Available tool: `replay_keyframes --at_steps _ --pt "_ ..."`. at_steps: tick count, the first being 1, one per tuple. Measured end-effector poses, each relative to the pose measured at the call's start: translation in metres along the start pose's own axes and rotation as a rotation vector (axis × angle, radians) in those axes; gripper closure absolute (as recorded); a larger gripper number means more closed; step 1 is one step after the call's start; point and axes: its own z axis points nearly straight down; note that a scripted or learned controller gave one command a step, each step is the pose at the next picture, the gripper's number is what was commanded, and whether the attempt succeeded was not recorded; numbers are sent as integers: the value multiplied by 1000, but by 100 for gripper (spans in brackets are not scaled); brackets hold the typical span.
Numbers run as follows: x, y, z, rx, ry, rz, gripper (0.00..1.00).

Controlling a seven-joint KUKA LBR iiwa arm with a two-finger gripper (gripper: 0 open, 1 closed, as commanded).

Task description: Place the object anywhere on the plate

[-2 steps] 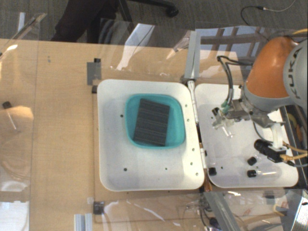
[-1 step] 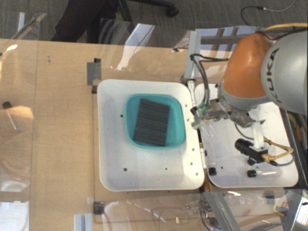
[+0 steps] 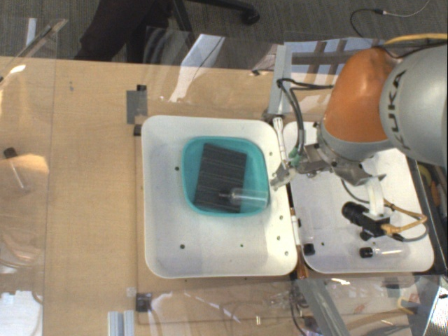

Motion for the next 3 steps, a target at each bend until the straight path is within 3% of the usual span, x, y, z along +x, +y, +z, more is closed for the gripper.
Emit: replay_keyframes --at_steps 2,3 --pt "0 0 0 0 0 0 0" --pt "-2 34 19 1 0 -105 0"
